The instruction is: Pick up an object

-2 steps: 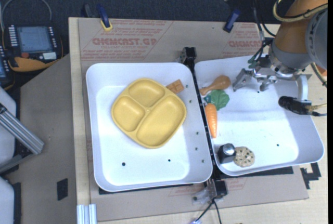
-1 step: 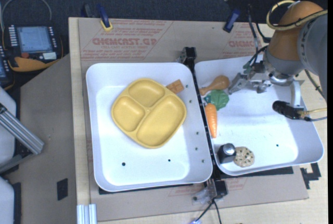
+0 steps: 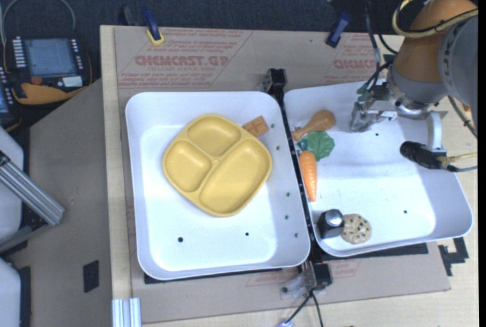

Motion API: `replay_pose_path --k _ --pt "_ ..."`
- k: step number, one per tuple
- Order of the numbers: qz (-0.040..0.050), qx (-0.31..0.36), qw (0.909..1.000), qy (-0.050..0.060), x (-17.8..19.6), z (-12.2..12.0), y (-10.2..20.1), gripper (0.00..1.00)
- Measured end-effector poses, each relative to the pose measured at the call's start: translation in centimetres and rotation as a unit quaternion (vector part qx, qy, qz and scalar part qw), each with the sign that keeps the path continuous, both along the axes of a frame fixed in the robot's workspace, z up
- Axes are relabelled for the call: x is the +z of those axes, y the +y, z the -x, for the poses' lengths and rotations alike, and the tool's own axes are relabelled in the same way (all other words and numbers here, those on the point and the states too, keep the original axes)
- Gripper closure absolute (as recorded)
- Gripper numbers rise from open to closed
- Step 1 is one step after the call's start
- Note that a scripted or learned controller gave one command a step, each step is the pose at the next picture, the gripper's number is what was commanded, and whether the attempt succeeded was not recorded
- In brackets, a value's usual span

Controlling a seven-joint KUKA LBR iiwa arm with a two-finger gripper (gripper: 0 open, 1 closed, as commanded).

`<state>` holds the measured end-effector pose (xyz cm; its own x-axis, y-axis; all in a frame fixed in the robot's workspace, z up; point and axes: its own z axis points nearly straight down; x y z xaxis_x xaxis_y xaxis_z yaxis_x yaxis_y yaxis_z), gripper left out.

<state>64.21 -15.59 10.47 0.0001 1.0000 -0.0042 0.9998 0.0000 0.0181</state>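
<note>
The grey arm with the orange band is reaching in from three o'clock, and its two-finger gripper (image 3: 366, 114) is hanging over the far part of the shallow white right-hand bin (image 3: 395, 189), toward that bin's twelve o'clock edge. Nothing is sitting between its tips; whether they are parted or closed is too small to tell.

Along the nine o'clock wall of that bin, several things are lying. A tan, drumstick-shaped toy (image 3: 315, 123) is resting at about eleven o'clock, just beside the gripper but apart from it. A crumpled green leafy piece (image 3: 318, 144) is lying against the drumstick's lower side. An orange plastic carrot (image 3: 307, 174) is lying lengthwise just below the green piece. At about seven o'clock, a round speckled cookie (image 3: 355, 228) is touching a small dark cylinder with a pale top (image 3: 330, 221).

In the shallow white left-hand bin (image 3: 152, 189), a yellow plastic plate with three compartments (image 3: 217, 164) is sitting near the centre, and a small brown block (image 3: 256, 125) is touching its one o'clock rim.
</note>
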Motion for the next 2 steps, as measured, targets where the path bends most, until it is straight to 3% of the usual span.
replay_pose_path --k 2 --pt "-0.0008 0.001 1.0000 0.005 10.3 -0.1 -0.7 1.00"
